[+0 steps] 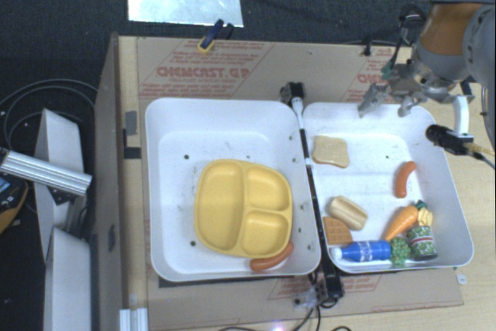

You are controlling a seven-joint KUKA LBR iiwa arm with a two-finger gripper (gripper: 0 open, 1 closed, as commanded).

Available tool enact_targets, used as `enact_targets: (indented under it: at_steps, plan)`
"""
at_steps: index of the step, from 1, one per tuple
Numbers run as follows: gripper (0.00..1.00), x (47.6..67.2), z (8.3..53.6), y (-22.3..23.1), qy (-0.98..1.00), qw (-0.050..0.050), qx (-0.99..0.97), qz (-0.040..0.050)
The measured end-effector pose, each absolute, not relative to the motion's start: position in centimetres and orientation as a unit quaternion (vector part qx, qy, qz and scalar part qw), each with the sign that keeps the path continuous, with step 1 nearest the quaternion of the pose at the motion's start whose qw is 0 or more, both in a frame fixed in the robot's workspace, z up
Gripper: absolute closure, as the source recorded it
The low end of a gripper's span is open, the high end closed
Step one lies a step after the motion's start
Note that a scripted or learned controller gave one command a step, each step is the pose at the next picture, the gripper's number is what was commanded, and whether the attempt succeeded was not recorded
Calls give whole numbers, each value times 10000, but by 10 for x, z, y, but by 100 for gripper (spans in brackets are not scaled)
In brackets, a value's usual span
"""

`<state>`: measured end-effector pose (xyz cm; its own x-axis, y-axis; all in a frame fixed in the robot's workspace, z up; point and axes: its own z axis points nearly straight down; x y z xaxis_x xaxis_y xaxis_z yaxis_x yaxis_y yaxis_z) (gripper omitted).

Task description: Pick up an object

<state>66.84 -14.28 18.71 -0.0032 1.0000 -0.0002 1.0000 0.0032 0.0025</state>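
Note:
My gripper [387, 102] hangs over the far edge of the right bin [444, 167], fingers spread apart and nothing between them. In that bin lie a slice of toast [331, 151], a red sausage [404, 178], a bread roll [347, 212], a waffle square [337, 232], a carrot [401, 221], a blue-and-white tube [365, 251], and a small green can [422, 243] by a corn piece [423, 216]. The toast is the item closest to the gripper, below and to its left.
The left bin [167, 151] holds a yellow divided plate [243, 207] with a second sausage [271, 260] at its near rim. A black clamp [295, 95] sits where the bins meet. Both bins rest on cardboard [256, 66]. Cables and metal parts lie off to the left.

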Motion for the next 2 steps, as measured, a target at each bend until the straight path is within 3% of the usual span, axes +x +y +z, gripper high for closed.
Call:
enact_targets:
  at_steps: [1, 2]
  plan:
    - [0, 649, 177, -179, 7075, 14, 7068, 1]
    - [0, 612, 125, -207, 7076, 6, 7066, -4]
